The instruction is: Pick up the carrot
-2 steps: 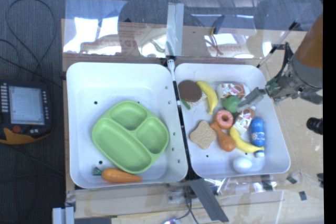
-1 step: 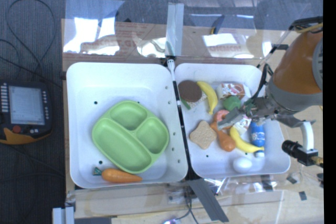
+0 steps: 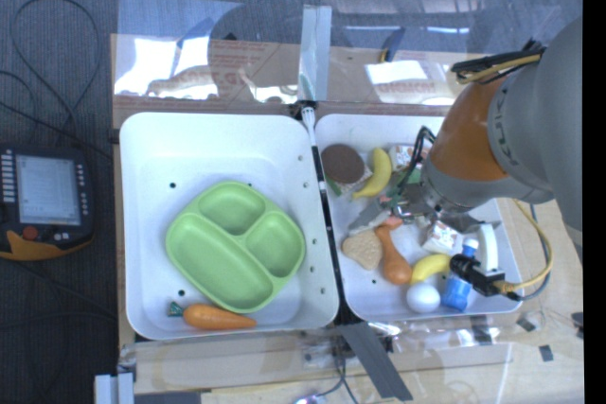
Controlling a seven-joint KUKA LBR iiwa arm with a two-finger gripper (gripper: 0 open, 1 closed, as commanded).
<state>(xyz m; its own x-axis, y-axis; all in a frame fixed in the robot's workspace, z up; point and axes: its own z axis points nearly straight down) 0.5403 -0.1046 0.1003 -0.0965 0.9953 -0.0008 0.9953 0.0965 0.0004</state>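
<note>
The carrot (image 3: 218,318), orange with a small green top at its left end, lies flat near the front edge of the left bin (image 3: 151,166), just below the green plate. My gripper (image 3: 401,202) is down in the right bin (image 3: 507,246), among the toy foods and far to the right of the carrot. It hangs just above a brown drumstick (image 3: 393,257) and beside a banana (image 3: 377,173). The grey arm with its orange band (image 3: 469,142) covers the bin's right part.
A green three-part plate (image 3: 237,246) fills the middle of the left bin. The right bin also holds a brown round patty (image 3: 343,163), a biscuit (image 3: 360,248), a lemon (image 3: 431,266), a white egg (image 3: 423,297) and a blue item (image 3: 456,292). A pendant (image 3: 43,199) lies left of the bench.
</note>
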